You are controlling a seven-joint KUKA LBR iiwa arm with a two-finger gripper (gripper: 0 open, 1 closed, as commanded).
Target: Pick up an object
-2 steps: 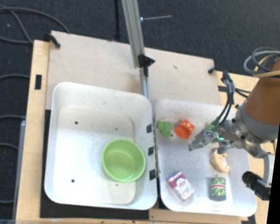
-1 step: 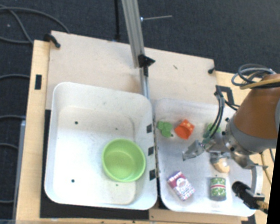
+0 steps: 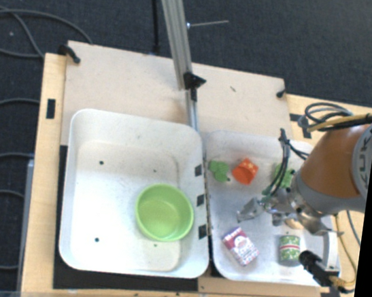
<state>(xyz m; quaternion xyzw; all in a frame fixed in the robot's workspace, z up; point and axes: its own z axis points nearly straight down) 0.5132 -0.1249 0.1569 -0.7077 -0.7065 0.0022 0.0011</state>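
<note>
Reaching: the arm (image 3: 331,168) comes in from the right and hangs over the right bin (image 3: 231,144), so the step in hand looks like lining up on something to grab.
Nearest things: a pink-and-white packet (image 3: 240,247) lies at the front of that bin, and a small green-and-white can (image 3: 288,249) sits just beside it to the right, close under the wrist.
Gripper: the gripper (image 3: 260,208) sits above the bin floor a little behind the packet; I cannot tell how its fingers stand, the metal parts blur together, and nothing shows caught in it.
Likely target: the packet is my guess, being nearest the tool and apart from its neighbours.
How to do it well: centre over the packet, turn the wrist so the grip crosses its narrow side, come straight down, and close only once low enough to get round it.
Risk: the packet lies flat and tilted, so a shallow closing could slide off or nudge it toward the bin wall; the can beside it could be knocked by the wrist.
Farther back: an orange block (image 3: 244,171) and a green piece (image 3: 219,171) rest near the rear of the right bin, well apart from the tool.
Left bin: the left bin (image 3: 98,139) holds a green bowl (image 3: 164,213), well away from the arm.
</note>
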